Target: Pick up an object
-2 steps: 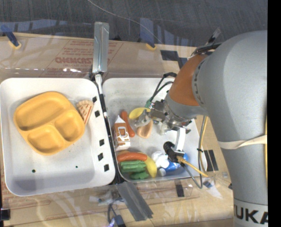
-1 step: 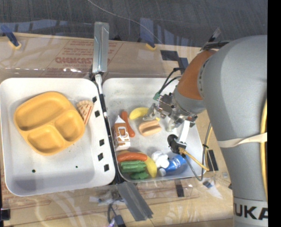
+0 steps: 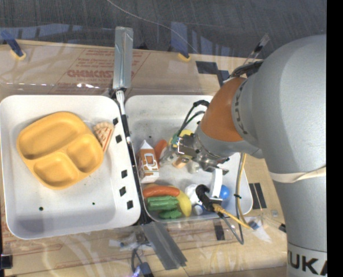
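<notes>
The hand (image 3: 182, 150) is hanging low inside the right bin (image 3: 154, 105), near its middle, at the end of the grey arm (image 3: 287, 108) that is reaching in from the right. From this angle I cannot tell whether the hand is open or closed, or whether it has hold of anything.

Just to its left a small orange piece (image 3: 161, 148) is lying. Beside that, a white and red carton (image 3: 148, 161) is standing close to the wall between the 2 bins. Along the near edge of the right bin a red sausage (image 3: 160, 190) is lying just beyond a green vegetable (image 3: 164, 205), and a yellow fruit (image 3: 185, 204) is touching their right ends. A blue ball (image 3: 224, 193) is sitting further right, near the corner.

In the left bin (image 3: 21, 212) a yellow plate (image 3: 59, 149) with 3 compartments is resting toward the far side. A tan waffle cone (image 3: 104, 135) is lying against its right edge. Both bins are sitting on the table (image 3: 56, 68), which is lying under a clear plastic sheet.
</notes>
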You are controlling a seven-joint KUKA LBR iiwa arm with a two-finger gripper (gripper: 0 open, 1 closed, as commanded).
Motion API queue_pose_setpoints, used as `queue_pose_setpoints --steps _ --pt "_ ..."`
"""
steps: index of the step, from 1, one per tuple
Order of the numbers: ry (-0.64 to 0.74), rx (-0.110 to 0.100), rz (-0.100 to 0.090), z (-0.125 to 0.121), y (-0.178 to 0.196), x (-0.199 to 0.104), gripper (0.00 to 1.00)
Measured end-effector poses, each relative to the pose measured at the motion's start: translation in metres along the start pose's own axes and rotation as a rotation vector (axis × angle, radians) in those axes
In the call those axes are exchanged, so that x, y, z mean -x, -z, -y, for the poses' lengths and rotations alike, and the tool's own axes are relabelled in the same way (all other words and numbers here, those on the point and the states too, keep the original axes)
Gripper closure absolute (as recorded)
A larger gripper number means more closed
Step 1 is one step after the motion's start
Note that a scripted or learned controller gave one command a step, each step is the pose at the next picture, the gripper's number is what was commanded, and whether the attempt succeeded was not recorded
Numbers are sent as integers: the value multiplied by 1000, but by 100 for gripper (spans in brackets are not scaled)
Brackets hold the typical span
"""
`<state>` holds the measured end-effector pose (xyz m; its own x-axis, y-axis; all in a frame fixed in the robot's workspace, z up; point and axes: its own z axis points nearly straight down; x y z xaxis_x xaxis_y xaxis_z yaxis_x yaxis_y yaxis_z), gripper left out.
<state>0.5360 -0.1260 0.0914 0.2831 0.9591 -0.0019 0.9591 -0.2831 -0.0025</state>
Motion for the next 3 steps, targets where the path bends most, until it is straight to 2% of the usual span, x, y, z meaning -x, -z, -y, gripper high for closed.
queue_pose_setpoints --steps 1,2,3 --pt "-481 -2 -2 -48 0 -9 0" --pt "-532 3 -6 -20 69 -38 0" --pt "-687 -3 -1 -49 -1 -26 0"
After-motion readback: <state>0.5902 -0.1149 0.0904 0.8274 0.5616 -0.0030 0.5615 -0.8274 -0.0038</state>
